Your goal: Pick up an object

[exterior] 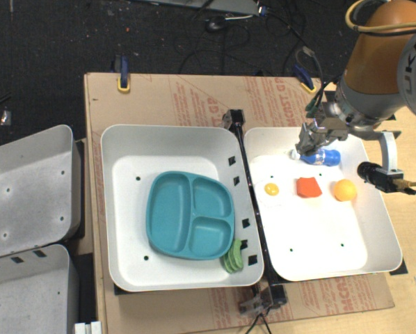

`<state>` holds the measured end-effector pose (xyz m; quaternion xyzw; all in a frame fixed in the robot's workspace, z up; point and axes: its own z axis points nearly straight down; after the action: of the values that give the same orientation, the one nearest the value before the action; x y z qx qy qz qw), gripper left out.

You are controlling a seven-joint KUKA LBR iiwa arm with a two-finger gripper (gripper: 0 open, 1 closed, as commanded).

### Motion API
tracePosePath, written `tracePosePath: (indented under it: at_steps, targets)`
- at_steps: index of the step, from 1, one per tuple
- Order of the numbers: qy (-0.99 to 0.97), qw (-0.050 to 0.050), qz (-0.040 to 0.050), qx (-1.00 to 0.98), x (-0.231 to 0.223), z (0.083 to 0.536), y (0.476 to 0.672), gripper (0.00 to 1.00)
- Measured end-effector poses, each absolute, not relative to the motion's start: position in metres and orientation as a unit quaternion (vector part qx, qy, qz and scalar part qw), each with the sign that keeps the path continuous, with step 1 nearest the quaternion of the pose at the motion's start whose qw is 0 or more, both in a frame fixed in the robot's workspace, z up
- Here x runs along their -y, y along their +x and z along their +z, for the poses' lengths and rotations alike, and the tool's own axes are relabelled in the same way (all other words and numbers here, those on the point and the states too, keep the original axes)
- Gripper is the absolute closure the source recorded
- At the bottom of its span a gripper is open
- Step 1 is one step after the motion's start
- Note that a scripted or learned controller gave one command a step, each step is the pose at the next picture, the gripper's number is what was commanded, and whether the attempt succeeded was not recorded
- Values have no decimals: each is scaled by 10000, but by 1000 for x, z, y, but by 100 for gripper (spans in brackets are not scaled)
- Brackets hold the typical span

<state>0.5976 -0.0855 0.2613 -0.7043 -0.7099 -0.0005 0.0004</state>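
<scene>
The arm is reaching into the right bin (375,256) from 3 o'clock. The gripper (312,147) is sitting low over a small blue thing (326,158) at about 12 o'clock in that bin. It looks like the grab step is going on now, w/ the blue thing as the one to pick. The gripper is right next to the blue thing, maybe touching it, but I can't tell if anything is being held.

Next move, I think: close on the blue thing, then lift straight up. It looks small and round, so it could roll away.

Right bin also is holding a little yellow piece (271,188) at 9 o'clock, an orange block (308,187) near the middle, and a yellow-orange ball (344,190) at 3 o'clock.

Left bin (124,256) is holding a teal tray (190,216) w/ 3 parts, plus a green thing (232,258) at the tray's 5 o'clock, touching it.
</scene>
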Motion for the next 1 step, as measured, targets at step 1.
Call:
tracePosePath:
  at_steps: [1]
  targets:
    - [-7047,9,1,7095,42,251,589,100]
